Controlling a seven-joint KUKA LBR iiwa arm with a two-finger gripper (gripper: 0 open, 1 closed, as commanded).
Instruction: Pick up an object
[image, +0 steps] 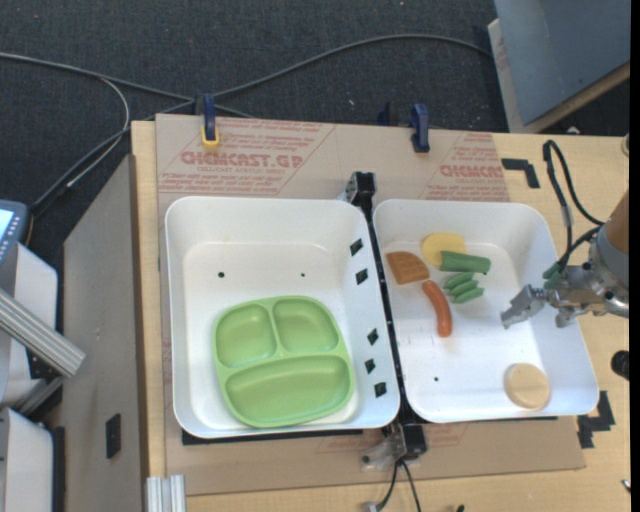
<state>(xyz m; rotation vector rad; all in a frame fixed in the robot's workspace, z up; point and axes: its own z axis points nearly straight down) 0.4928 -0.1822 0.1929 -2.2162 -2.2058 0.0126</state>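
Gripper (540, 314) found over the right side of the right bin (480, 212), jaws apart, nothing between them. Wrist cut off by the frame edge, so height above the bin floor not judged.

Candidates for picking, all in the right bin:
- tan disc (527, 385), lying alone near the front right corner, below the gripper in the camera view;
- red sausage (438, 307), left of the gripper, lying clear on the floor;
- green beans (465, 275), yellow piece (443, 244) and brown slice (407, 266), bunched close together toward the back.

Recommended for the step in hand: choose a piece lying alone, either the disc or the sausage. Centre over it before descending. Straddle the sausage across its narrow width, not along its length. Keep off the bin wall when approaching the disc. Avoid the bunched pieces, where a close could nudge a neighbour.

Left bin (260, 215) noted with a green divided tray (285, 360).

Not made out: whether the beans touch the yellow piece or merely overlap it from this angle; thickness of the disc; exact fingertip shape, blurred against the white floor.
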